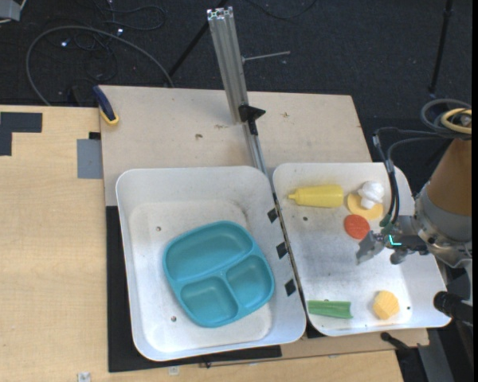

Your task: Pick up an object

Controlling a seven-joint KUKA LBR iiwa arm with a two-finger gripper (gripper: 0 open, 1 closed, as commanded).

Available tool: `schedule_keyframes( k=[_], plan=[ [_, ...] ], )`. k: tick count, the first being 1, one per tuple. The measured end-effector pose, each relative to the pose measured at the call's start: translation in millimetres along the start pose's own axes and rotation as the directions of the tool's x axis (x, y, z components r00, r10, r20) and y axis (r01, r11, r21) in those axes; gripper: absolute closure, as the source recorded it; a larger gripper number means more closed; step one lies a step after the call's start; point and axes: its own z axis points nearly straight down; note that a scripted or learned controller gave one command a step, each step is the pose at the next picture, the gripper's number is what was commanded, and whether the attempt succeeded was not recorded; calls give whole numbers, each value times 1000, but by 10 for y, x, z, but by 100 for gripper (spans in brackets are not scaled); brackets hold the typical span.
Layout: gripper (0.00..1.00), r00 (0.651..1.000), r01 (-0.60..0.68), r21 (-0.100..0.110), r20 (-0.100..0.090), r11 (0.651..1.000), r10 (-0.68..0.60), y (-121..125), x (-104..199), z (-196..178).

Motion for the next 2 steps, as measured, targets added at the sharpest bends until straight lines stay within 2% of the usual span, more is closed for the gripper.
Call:
schedule_keyframes(
  k=[1, 2],
  plan=[
    [0, 1000, 0, -2, 0, 1000, 0, 5, -1, -7],
    [0, 1000, 0, 2, 0, 1000, 0, 19, -98, 518]
  ],
)
